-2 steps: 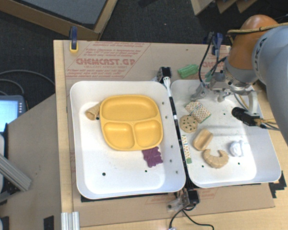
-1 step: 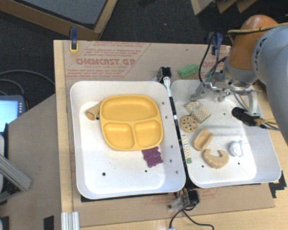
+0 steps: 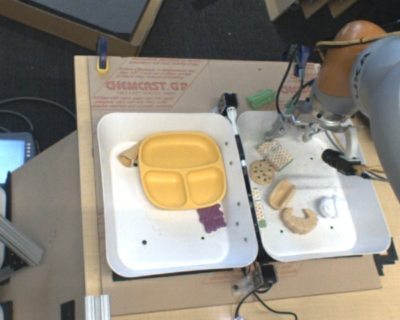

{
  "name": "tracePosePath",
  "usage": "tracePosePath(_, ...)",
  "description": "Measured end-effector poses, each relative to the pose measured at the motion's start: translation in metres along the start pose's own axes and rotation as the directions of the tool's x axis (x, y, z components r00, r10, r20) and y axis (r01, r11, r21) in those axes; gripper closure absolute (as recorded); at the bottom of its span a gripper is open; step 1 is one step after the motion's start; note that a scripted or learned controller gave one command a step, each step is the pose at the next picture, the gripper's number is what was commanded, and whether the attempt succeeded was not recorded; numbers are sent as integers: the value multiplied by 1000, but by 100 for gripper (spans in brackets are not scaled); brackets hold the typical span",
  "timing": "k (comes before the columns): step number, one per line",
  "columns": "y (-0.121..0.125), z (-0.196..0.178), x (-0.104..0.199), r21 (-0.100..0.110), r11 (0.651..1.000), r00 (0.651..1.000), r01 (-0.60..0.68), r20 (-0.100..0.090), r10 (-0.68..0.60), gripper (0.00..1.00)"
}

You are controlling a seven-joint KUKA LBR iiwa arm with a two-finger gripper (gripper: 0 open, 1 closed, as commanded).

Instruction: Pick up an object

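My gripper [image 3: 295, 131] hangs over the back of the right bin [image 3: 360, 242], open, with nothing between its fingers. Just in front of its left finger lies a checkered cracker [image 3: 275, 154], with a round cookie [image 3: 261, 172] beside it. Further forward lie a bread roll [image 3: 281, 195], a croissant [image 3: 299, 220] and a small white-grey object [image 3: 328, 207]. The left bin [image 3: 120, 245] holds a yellow divided plate [image 3: 182, 169], a tan piece [image 3: 128, 155] at the plate's left edge and a purple grape bunch [image 3: 213, 217] in front of it.
A green object [image 3: 261, 99] lies on the board just behind the right bin's back rim. The arm [image 3: 380, 92] covers the bin's back right corner. A black ridge [image 3: 243, 172] divides the two bins.
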State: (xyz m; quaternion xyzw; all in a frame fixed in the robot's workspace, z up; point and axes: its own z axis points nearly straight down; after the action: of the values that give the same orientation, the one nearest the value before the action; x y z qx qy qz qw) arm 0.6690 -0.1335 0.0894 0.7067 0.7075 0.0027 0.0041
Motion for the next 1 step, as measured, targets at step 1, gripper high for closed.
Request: tracePosePath(1, 0, 0, 0, 0, 1000, 1000, 0, 0, 0, 0)
